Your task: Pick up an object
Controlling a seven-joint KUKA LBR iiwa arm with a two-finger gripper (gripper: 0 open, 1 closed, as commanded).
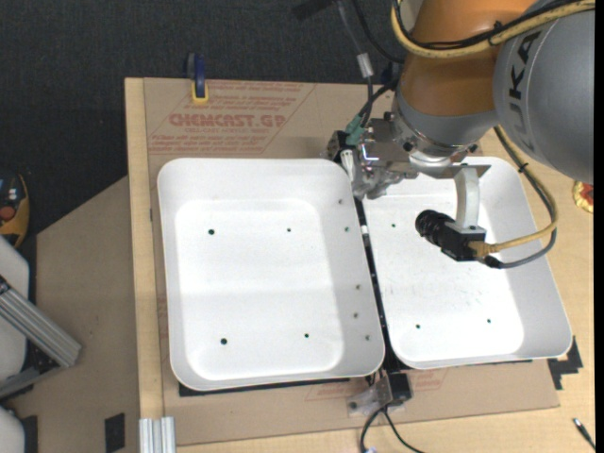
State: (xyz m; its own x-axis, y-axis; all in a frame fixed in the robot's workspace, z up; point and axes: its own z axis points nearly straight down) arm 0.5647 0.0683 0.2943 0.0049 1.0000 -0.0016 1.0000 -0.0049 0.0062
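The gripper (pixel 373 173) sits in the upper middle of the frame, low over the near-left corner of the right bin (pixel 528 338), close to the seam where the two bins meet; whether it is spread or closed cannot be told, since the wrist hardware hides it from above. Nothing can be seen held there. Above it rises the arm (pixel 491 55), its orange band filling the upper right of the frame, with yellow and black cables looping around it. A small black cylindrical unit (pixel 445 233) on a white bracket hangs off the wrist over the middle of the right bin. The left bin (pixel 255 281) lies just beside it, toward the frame's left. Both rest on a cardboard sheet (pixel 226 116) printed with red lettering, a blue-and-yellow clamp (pixel 198 76) at its upper edge.
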